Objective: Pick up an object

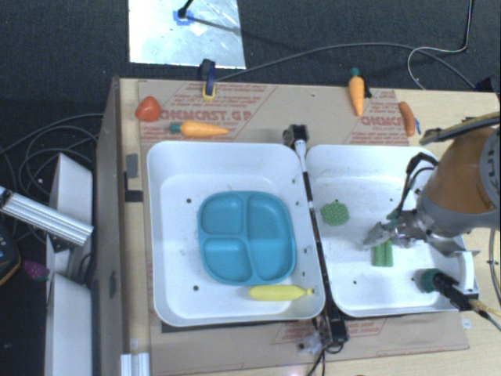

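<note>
green block (382,254) looks like the target here. it lies in the right bin (352,167), toward the front, long side running roughly front to back. the gripper (389,236) sits right over the block's far end, touching it or just above; the slant makes that hard to call. as for the jaws, the metal is bunched up there and i can't tell whether they're spread or pressed together. nothing shows the block pinched between them, so i wouldn't call this a hold.

by my read, the step in hand is the close on that block. to do it well:
- centre over the block's middle rather than its end
- line the jaws across the narrow width
- come down until the tips straddle both sides close to the bin floor
- squeeze, then lift straight up

it looks small and hard, so an off-centre pinch could flick it away or let it tip out on the rise.

room to work looks fine. a bumpy green ball (335,212) lies apart from the block, nearer the divider between the bins. beyond that, the left bin (180,171) carries a blue divided plate (246,237) with a yellow banana (279,292) just in front of it. on the counter (258,112) behind the bins lie an orange carrot (200,130) and a red piece (147,110), well out of play.
</note>
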Controlling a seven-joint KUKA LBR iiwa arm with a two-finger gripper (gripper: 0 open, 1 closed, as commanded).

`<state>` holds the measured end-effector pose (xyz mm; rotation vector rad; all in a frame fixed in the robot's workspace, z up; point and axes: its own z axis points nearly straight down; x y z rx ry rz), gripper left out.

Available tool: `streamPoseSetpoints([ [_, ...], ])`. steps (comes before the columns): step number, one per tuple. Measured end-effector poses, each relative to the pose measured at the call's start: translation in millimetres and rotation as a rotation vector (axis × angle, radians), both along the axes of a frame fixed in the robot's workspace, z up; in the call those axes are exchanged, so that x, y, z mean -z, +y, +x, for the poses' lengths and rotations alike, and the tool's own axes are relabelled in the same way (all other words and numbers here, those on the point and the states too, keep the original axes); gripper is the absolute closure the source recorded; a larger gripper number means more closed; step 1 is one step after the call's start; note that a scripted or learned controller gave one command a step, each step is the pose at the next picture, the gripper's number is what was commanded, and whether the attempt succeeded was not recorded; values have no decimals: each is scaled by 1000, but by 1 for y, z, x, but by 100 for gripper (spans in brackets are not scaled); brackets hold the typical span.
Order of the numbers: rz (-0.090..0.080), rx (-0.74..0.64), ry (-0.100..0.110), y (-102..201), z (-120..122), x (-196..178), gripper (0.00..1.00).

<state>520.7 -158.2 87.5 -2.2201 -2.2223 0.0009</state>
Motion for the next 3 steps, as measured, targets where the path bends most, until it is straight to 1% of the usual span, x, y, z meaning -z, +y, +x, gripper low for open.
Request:
streamPoseSetpoints([
  [1, -1, -1, -3, 0, 1, -11, 100],
  [2, -1, -3, -5, 46, 1, -133, 100],
  [3, 1, -3, -3, 109, 43, -141, 100],
])
